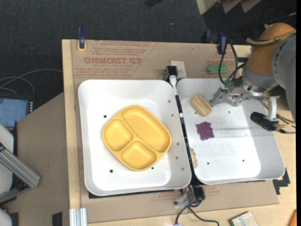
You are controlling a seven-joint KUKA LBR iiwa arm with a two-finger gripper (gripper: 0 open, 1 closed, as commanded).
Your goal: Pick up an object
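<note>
The end effector hovers low in the right bin near its far edge, fingers spread and empty. The tan cylinder lies just toward the left bin, its long axis slanting toward the near-right corner.

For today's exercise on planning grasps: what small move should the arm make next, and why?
Probably shift the gripper toward the tan block and lower over it. The gripper sits at the right bin's far edge, holding nothing, and the block lies closest; the purple piece is farther.
</note>
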